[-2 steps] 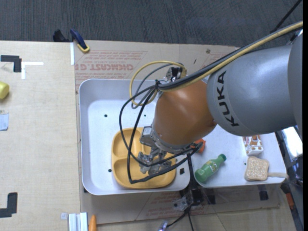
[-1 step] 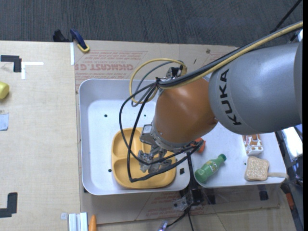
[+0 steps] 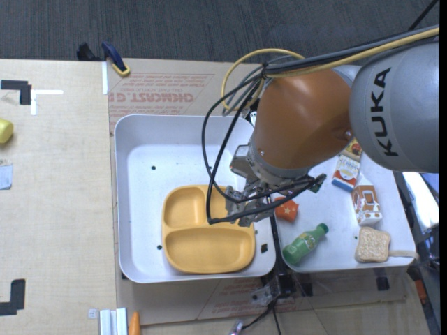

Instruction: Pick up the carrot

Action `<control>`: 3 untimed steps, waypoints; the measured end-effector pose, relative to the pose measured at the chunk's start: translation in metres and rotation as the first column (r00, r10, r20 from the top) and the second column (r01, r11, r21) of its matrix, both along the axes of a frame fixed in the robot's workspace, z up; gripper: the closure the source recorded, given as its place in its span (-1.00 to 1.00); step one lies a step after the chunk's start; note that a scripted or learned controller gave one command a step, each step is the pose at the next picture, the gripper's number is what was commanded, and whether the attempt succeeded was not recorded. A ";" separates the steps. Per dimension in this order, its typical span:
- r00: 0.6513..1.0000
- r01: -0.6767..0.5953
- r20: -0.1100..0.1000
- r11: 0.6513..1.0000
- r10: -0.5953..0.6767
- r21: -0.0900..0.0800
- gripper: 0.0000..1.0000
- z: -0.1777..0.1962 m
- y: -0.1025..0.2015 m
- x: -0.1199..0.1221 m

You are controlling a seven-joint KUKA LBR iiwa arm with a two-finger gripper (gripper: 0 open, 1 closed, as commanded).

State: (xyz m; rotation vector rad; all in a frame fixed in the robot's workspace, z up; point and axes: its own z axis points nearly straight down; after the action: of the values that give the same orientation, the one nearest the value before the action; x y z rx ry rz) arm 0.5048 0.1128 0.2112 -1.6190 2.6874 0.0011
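Note:
A small orange-red piece (image 3: 287,210), which I take for the carrot, lies at the left edge of the right bin (image 3: 328,260). The arm's wrist hides part of it. My gripper (image 3: 243,202) hangs under the big orange wrist band, over the divide between the two bins. It sits just left of the orange-red piece and above the right rim of the yellow plate (image 3: 202,250). Cables and the wrist body cover the fingertips.
The yellow two-part plate lies in the left bin (image 3: 140,173). In the right bin are a green bottle (image 3: 305,243), a slice of toast (image 3: 371,245) and two small cartons (image 3: 366,205) (image 3: 346,174). The arm covers the right bin's far half.

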 end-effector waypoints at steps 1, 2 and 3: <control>1.000 0.000 0.000 1.000 0.000 0.000 -1.00 0.000 0.000 0.000; 0.997 -0.075 -0.005 0.997 0.075 0.000 -1.00 -0.085 0.026 -0.026; 0.983 -0.183 -0.004 0.983 0.183 -0.001 -1.00 -0.120 0.053 -0.027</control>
State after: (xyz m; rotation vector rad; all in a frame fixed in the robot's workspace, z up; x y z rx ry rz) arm 0.4775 0.1655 0.0916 -1.8609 2.5305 0.0034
